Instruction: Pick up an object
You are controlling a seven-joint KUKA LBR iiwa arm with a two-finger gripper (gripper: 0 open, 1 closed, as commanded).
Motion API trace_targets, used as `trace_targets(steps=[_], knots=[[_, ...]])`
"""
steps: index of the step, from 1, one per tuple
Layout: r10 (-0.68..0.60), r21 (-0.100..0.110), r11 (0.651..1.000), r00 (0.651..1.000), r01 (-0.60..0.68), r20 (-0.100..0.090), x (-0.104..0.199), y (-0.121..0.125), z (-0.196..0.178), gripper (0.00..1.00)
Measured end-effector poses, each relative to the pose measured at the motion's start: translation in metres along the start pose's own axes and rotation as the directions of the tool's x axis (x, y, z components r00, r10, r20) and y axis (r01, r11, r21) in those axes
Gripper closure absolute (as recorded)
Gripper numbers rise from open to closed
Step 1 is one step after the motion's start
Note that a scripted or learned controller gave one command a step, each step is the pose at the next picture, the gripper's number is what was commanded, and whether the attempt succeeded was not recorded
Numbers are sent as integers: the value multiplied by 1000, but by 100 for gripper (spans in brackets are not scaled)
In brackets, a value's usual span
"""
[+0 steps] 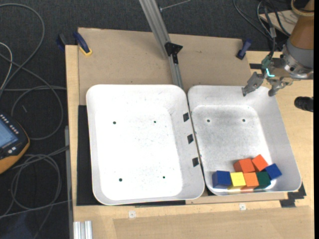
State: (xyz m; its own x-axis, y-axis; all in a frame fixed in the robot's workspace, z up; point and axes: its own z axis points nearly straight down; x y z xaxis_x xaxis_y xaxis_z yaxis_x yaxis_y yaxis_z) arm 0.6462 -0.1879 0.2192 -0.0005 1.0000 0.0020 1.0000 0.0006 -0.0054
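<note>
Several small coloured blocks cluster in the front right corner of the right bin (219,133): a blue block (221,178), a yellow block (238,179), orange blocks (245,165), a green block (262,178) and a second blue block (273,171). My gripper (261,87) hangs above the back right rim of the right bin, far from the blocks. Its two fingers are spread apart with nothing between them.
The left bin (134,138) lies beside the right one. A slanted metal pole (158,29) rises from behind the bins. Blue clamps (82,43) hold the board's back corners. Cables and a handheld device (10,141) lie on the floor at left.
</note>
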Motion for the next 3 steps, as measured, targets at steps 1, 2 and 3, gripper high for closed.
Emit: trace_targets(steps=[1, 2, 3], knots=[[-2, -4, 1000, 1000, 2, 2, 0, 1, -3, 0], [0, 1, 1000, 1000, 0, 0, 1, -1, 60, 0], [0, 2, 1000, 1000, 0, 0, 2, -2, 113, 0]])
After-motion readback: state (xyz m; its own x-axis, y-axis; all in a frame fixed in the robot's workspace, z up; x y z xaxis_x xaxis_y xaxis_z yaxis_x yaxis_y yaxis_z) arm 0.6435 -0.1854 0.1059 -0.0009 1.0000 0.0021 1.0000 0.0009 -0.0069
